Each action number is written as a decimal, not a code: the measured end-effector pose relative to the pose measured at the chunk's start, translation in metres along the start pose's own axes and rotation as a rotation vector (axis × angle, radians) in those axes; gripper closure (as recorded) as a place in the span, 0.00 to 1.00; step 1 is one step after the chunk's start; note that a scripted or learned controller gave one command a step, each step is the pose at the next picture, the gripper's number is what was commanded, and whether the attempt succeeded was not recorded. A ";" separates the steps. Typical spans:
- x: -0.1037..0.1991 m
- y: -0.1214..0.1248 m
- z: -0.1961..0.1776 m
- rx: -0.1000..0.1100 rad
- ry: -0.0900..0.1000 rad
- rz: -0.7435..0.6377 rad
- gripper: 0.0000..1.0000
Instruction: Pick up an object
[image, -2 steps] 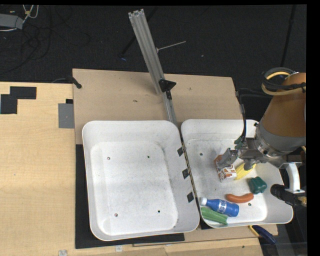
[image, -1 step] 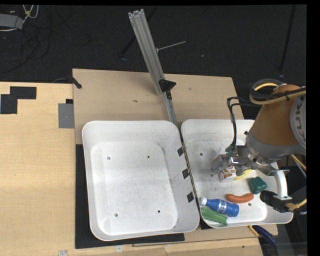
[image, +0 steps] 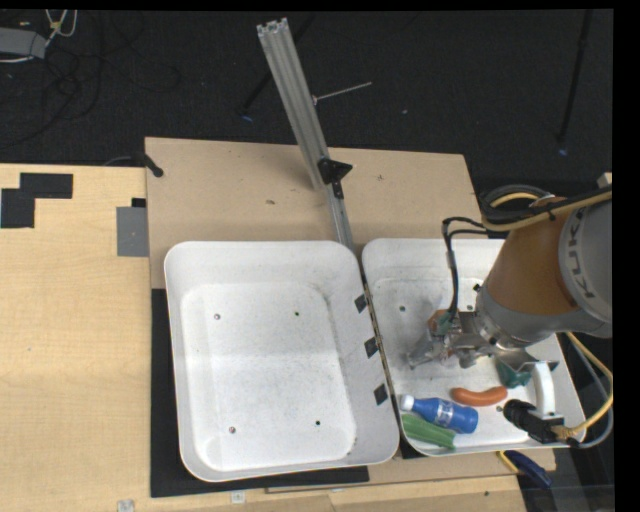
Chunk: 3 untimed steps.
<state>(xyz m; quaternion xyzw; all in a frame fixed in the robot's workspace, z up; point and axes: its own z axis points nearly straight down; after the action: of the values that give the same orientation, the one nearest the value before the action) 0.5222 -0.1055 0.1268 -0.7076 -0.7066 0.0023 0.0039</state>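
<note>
While arm (image: 545, 275) reaches into right bin (image: 400, 270), end effector (image: 440, 345) sits low near bin floor, grip state unclear. Blue bottle (image: 445, 413), green object (image: 428, 432), orange piece (image: 478, 396) lie nearby at front.

Robotics lab, plywood bench (image: 400, 190), two white bins (image: 200, 300), aluminium rail (image: 300, 110), loose cables (image: 40, 30) on dark floor

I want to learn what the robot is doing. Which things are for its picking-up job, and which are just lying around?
For the job: gripper, blue bottle, orange piece, green piece, right bin.

Lying about: left bin, metal rail.
</note>
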 end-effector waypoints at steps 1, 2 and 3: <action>-0.002 0.000 -0.012 -0.003 -0.001 0.006 1.00; -0.010 0.005 -0.071 -0.012 -0.003 -0.001 1.00; -0.013 -0.002 -0.117 -0.011 -0.003 -0.002 1.00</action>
<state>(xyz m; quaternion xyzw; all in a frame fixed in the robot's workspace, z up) 0.5209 -0.1186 0.2434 -0.7071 -0.7072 -0.0006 -0.0009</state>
